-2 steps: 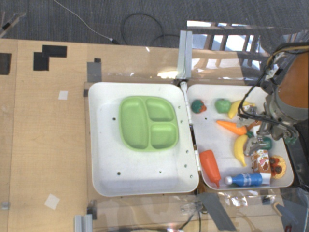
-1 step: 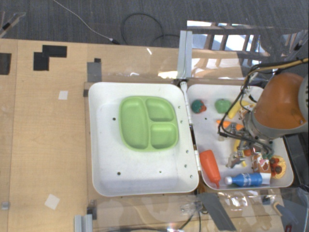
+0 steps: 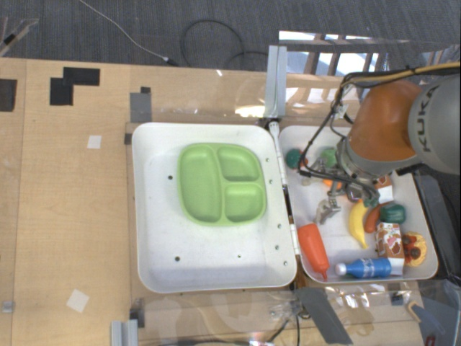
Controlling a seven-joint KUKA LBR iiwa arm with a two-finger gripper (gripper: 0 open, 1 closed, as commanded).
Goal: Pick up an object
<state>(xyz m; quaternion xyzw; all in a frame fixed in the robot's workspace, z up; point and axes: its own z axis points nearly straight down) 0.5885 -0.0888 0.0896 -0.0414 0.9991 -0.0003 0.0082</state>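
Bench, seen from above — two shallow white bins side by side.

Left bin [image 3: 155, 265]: holds one green divided plate [image 3: 220, 184], three compartments, lying flat near the bin's centre, slightly toward 12 o'clock.

Right bin [image 3: 425, 269]: holds the loose items. Orange carrot-shaped piece [image 3: 313, 249] along the bin's 9 o'clock wall, pointing toward 6 o'clock. Blue and white bottle [image 3: 369, 268] lying on its side at 6 o'clock, just right of the carrot's tip. Yellow banana [image 3: 357, 222] near the centre, upright in the picture. Small printed carton [image 3: 388, 240] at 4 o'clock from the banana, close beside it. Dark green rounded piece [image 3: 393, 212] at 2 o'clock from the banana. Teal ball [image 3: 292, 158] at the bin's 10 o'clock corner.

Arm [image 3: 389, 125]: grey with orange band, entering from 3 o'clock, over the right bin's upper half. Gripper [image 3: 330, 211] hangs low in the bin, at 9 o'clock from the banana and just above the carrot's top end — nothing visible between the fingers; whether the claw is wide or narrow I cannot tell.
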